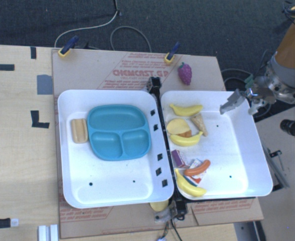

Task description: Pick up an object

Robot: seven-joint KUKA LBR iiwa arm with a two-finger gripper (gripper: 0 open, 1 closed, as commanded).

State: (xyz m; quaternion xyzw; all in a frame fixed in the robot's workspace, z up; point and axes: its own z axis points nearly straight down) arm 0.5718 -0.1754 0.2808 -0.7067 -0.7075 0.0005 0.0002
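My gripper (242,104) hovers over the far right corner of the right bin (238,149), open, with nothing between its fingers. The bin's left side holds a banana (186,109) at the back. Below it lie a yellow-orange fruit slice (177,127), a tan wedge (199,123) and a second banana (186,140). Nearer the front lie a purple piece (177,157), a red sausage (196,167) and a third banana (189,185). All of these lie left of the gripper and apart from it.
The left bin (107,185) holds a blue divided plate (120,132) and a tan bread slice (79,130). A purple grape bunch (185,73) lies on the board behind the right bin. A black divider (160,144) runs between the bins.
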